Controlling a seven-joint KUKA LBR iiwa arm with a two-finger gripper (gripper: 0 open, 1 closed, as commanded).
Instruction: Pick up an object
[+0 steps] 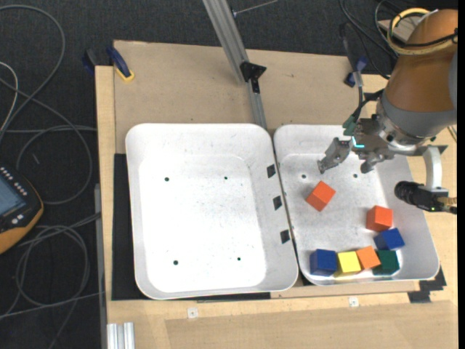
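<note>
Nearest, along the right bin's (410, 195) front wall, a blue cube (324, 260), yellow cube (349, 262), small orange cube (368, 257) and green cube (387, 262) crowd together, with another blue cube (391, 239) and an orange-red cube (378, 217) just behind. Further back an orange cube (320, 195) sits alone. Above it hangs the pincer (348, 159), fingers spread, gripping nothing.

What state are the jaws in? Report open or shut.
Open. The gripper hangs above the right bin with its jaws spread apart and nothing between them; the lone orange block lies below, untouched.
</note>
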